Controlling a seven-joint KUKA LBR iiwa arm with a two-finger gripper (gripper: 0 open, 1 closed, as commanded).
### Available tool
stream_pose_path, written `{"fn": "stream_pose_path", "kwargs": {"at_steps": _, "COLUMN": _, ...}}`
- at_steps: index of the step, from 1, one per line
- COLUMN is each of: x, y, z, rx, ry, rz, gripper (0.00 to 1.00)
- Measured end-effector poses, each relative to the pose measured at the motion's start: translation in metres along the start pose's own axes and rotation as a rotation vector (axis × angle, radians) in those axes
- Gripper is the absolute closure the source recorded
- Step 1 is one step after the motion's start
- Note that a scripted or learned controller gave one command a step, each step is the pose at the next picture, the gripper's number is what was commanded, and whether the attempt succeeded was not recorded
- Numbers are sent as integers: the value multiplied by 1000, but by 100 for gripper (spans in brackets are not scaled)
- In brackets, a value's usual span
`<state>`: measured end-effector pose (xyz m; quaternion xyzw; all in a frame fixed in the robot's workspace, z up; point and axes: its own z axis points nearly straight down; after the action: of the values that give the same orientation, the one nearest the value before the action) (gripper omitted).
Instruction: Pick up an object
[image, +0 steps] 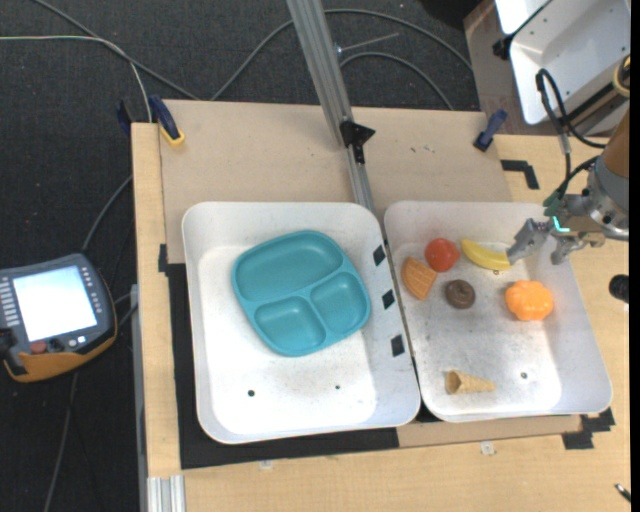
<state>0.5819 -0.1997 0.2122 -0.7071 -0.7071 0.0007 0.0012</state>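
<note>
Glossy curved banana (485, 255) in the speckled right bin (500, 395), just beside the spread, empty claw (545, 245).

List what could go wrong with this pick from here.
1. The gripper hangs open over the right bin beside the banana, which touches the tomato; closing could nudge both.
2. The orange is round and may roll from the fingers.

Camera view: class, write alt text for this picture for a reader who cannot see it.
A robot gripper hovers over the right bin, beside a banana, with a tomato, orange and other toy foods nearby. The left bin holds a teal divided plate.
</note>
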Motion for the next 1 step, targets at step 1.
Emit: {"fn": "stream_pose_path", "kwargs": {"at_steps": 1, "x": 0, "y": 1, "z": -1, "rx": -3, "ry": -1, "rz": -1, "gripper": 0}}
